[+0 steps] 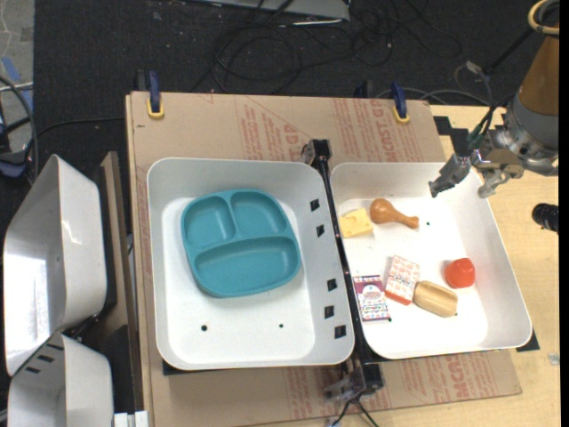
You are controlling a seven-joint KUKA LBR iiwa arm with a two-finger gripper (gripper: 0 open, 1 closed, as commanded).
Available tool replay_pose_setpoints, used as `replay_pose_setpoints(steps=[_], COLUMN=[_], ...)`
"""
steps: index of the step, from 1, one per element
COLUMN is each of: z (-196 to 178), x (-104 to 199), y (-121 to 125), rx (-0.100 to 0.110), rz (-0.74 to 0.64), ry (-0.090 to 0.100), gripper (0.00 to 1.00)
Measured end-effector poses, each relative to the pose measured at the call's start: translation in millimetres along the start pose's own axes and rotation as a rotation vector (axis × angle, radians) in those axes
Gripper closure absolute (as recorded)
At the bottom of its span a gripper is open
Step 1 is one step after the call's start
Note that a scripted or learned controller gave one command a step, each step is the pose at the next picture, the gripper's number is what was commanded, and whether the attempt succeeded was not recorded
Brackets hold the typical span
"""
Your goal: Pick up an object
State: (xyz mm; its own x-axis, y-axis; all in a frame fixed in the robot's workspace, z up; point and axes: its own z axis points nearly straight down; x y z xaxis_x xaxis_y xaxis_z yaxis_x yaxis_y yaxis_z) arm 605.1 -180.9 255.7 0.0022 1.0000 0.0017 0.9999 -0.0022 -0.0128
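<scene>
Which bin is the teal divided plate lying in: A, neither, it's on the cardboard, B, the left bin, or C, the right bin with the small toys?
B: the teal divided plastic plate lies flat inside the left shallow white bin, alone there.

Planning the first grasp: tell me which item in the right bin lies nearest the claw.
The brown drumstick-shaped toy, up in the right bin, lies nearest the claw; the yellow wedge sits further left, the rest lower.

right bin [498, 265]: far strip open | near half crowded | left bin: teal tray [240, 242] central
</scene>
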Motion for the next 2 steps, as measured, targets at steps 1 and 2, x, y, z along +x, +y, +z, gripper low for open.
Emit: replay_pose_setpoints(steps=[1,2], z=[-8,56], x=[1,3], y=[2,5], rx=[-0.012,-0.008], rz=[-0.003,-0.002], ry=[-0.002,-0.001], gripper=[0.0,0.0])
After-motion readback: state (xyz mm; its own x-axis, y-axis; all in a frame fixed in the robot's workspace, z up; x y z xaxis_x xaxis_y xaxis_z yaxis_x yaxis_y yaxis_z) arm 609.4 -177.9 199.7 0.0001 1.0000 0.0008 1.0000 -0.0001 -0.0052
